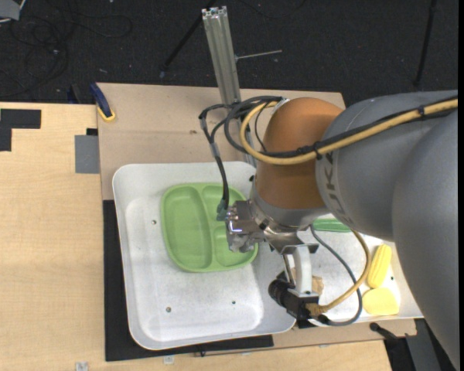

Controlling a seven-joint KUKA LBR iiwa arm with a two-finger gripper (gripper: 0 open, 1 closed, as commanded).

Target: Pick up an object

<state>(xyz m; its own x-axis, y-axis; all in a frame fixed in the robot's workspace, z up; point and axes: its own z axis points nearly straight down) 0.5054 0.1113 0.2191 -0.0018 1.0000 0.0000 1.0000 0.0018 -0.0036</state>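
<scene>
Approach step, probably. Cannot tell the state of gripper [240,236]. Green tray [192,230] just at its left, yellow object [377,273] well right. Next: descend, close on one.

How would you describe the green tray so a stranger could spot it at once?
Find the left white bin. In its upper right part, next to the arm's orange band, lies the green tray. It is flat, pale green and split into compartments, unlike the small yellow object farther right.

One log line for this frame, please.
arm: low over bins' shared edge | left bin: green divided plate | right bin: yellow corn-like toy | grasp: unconfirmed
</scene>
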